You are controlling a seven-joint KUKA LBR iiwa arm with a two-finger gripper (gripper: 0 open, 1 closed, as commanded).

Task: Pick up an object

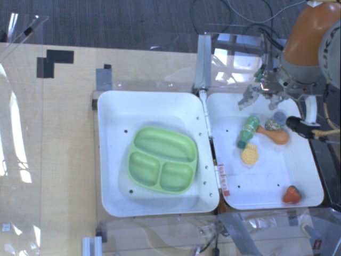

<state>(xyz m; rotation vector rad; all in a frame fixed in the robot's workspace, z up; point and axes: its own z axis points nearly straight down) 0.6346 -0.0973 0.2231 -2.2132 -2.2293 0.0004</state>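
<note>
The bench (53,159) carries two white bins; the left bin (112,196) holds a green divided plate (161,159); the right bin (266,188) holds the small things; the end effector (259,94), fingers apart and gripping nothing, hangs over that bin's upper edge; just below it lie a green bottle (248,130), an orange gourd (275,135), a yellow corn piece (249,154); a red strawberry (291,194) sits lower right.

One fixed camera looks down aslant on both bins (106,159).
</note>
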